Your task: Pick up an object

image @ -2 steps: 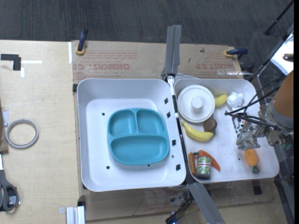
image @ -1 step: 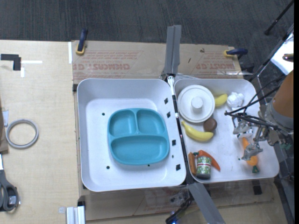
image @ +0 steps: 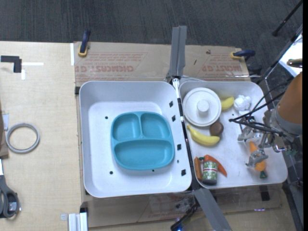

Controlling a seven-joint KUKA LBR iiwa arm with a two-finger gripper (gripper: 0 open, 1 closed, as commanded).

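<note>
The right bin [image: 226,178] holds several items. A white round lidded bowl [image: 202,107] sits at its back, with a small yellow banana [image: 227,102] and a crumpled white piece [image: 242,102] beside it. A larger banana [image: 204,136] and a brown round item [image: 216,128] lie in the middle. A green-labelled can [image: 209,172] rests on a carrot [image: 219,165] at the front. My gripper [image: 256,151] hangs low at the bin's right side, over a small orange item [image: 260,166].
The left bin [image: 94,143] bears a teal divided plate [image: 142,140]. On the wooden bench to the left lie a grey tape ring [image: 21,137] and scissors [image: 8,201]. Cardboard [image: 125,64] lies behind both bins, held by clamps [image: 84,43]. Cables [image: 250,119] trail near the arm.
</note>
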